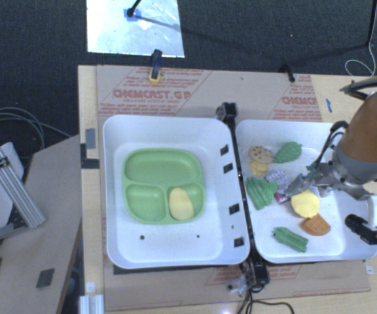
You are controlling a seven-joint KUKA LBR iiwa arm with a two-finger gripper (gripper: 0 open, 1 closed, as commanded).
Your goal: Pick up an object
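The right bin (336, 246) holds several toy foods. My gripper (298, 184) is low in the middle of this bin, pointing left, with the grey and orange arm (370, 136) behind it. Its tip sits just above a round yellow piece (305, 205) and right beside a purple-and-white wrapper (277, 177). A ribbed green piece (261, 192) lies to the left of the wrapper. Nothing is visibly lifted off the bin floor.
Also in the right bin are a cookie (261, 154), a leafy green piece (287, 152), an orange-brown slice (315, 226) and a green pickle (290, 239). The left bin (169, 133) holds a green divided tray (162, 165) with a yellow piece (181, 203).
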